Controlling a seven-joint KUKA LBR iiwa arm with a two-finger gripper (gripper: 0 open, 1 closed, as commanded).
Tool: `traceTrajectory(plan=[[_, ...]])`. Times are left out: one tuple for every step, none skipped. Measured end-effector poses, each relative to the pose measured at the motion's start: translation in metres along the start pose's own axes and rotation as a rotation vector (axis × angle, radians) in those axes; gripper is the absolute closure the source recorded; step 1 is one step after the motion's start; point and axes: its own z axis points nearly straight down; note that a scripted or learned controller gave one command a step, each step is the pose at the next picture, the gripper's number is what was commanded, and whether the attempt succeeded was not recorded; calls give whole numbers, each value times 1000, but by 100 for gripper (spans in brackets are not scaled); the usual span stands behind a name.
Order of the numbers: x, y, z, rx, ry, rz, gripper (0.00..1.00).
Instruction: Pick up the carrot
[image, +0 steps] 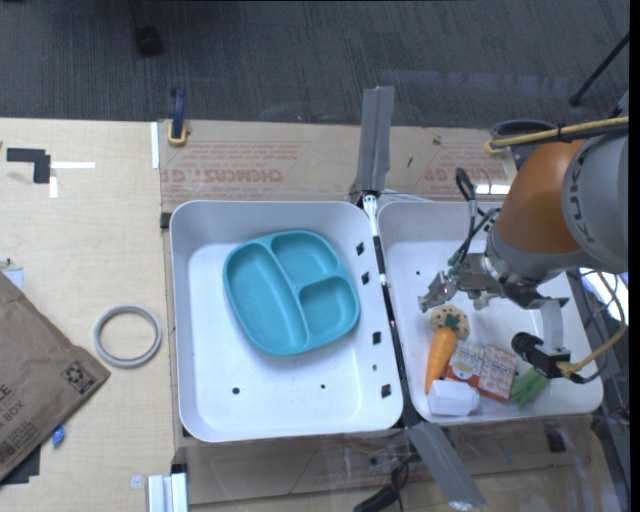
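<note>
Orange carrot (439, 358) lies in your right bin (405, 262), tip toward the front wall, beside a white block (453, 399). Your gripper (440, 292) hovers just above it; finger spread cannot be told.

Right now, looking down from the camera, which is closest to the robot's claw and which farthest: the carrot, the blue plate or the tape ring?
Measured from the gripper:
1. The carrot, just below it in the right bin.
2. The blue plate, in the left bin.
3. The tape ring, out on the bench at far left.
</note>
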Motion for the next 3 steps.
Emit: traceTrajectory(plan=[[2,-45,19,3,1,-24,0],[1,-44,11,3,1,-20,100],[21,-15,-81,2,-1,226,100]])
